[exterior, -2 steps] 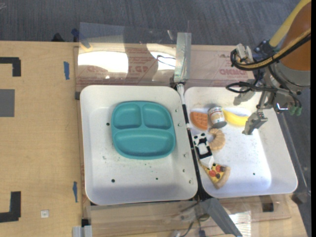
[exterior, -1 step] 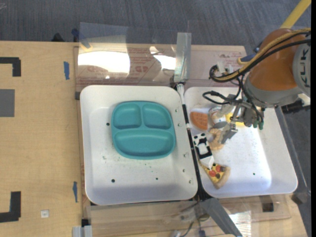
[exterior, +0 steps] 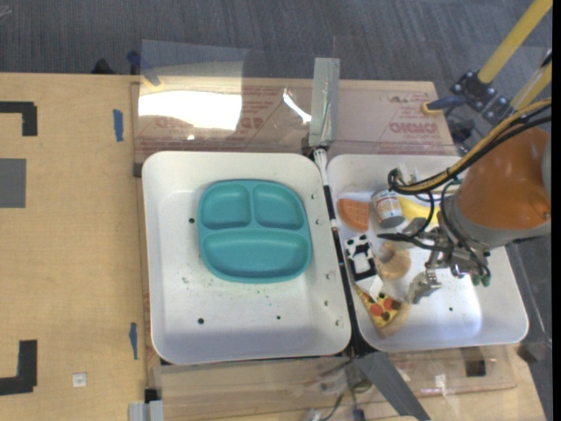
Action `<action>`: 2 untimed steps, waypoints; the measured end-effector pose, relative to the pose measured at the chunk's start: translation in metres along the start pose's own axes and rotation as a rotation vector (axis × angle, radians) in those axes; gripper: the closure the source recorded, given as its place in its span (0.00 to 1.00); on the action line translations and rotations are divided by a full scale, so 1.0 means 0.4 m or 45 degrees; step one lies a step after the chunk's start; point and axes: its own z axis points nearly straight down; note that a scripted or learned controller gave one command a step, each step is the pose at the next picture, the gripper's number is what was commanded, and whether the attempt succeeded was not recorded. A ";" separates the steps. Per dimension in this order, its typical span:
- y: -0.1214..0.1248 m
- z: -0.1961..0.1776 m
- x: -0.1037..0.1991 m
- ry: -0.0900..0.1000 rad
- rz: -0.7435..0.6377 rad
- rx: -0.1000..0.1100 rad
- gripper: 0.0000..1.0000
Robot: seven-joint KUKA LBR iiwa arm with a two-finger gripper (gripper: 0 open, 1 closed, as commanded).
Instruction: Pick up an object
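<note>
Fingers of the two-finger metal gripper (exterior: 427, 285) are hanging low over the right shallow white bin (exterior: 491, 323), and whether they are spread or pressed together cannot be told from this slanted view: the tips are small, partly lost among dark cables, and no gap between them is reading clearly. Nothing is showing between them, and they are not visibly touching any of the objects; they are sitting just to the right of the clutter, over bare white floor.

The grey arm with its orange band (exterior: 508, 187) is reaching in from the right and covering the bin's right side.

Objects to pick are crowding the left half of that bin. A flat orange-red piece (exterior: 354, 213) is lying near the upper left. A small silver can (exterior: 385, 207) is standing just beside it, with a yellow banana-shaped item (exterior: 419, 210) touching its right. A black-and-white patterned block (exterior: 359, 257) is leaning at the left wall. A pale tan rounded lump (exterior: 394, 261) is resting near the gripper, and a toy pizza slice with red dots (exterior: 386, 309) is lying toward the front corner.

A teal divided plastic plate (exterior: 255, 230) is sitting in the middle of the left shallow white bin (exterior: 171, 323), well apart from the gripper.
</note>
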 end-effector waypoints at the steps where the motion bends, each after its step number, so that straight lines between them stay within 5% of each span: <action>1: 0.001 -0.034 -0.013 -0.020 -0.003 0.004 1.00; 2: 0.173 -0.223 -0.023 0.033 0.432 -0.001 1.00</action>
